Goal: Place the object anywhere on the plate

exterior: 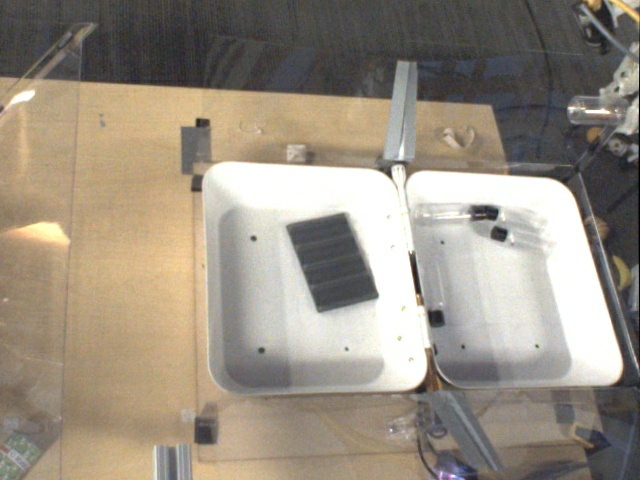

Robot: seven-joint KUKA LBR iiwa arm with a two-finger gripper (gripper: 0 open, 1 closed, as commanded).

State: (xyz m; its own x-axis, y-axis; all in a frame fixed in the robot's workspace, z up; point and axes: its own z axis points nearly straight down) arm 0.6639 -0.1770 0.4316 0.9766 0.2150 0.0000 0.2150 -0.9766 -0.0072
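Note:
A dark grey ridged rectangular plate (332,261) lies tilted in the left white bin (230,368), slightly above its middle. The object is a clear plastic tube-like piece with black ends (484,219). It lies in the upper part of the right white bin (590,363), near the back wall. My gripper (608,108) is at the far upper right, outside the right bin's back corner and well away from both the object and the plate. Only part of it can be seen at the frame's edge.
A grey metal bar (402,113) runs back from the seam between the bins. A small black clip (436,317) sits on the dividing rim. The wooden bench (110,268) spreads to the left, with small blocks (197,143) near the left bin's corners.

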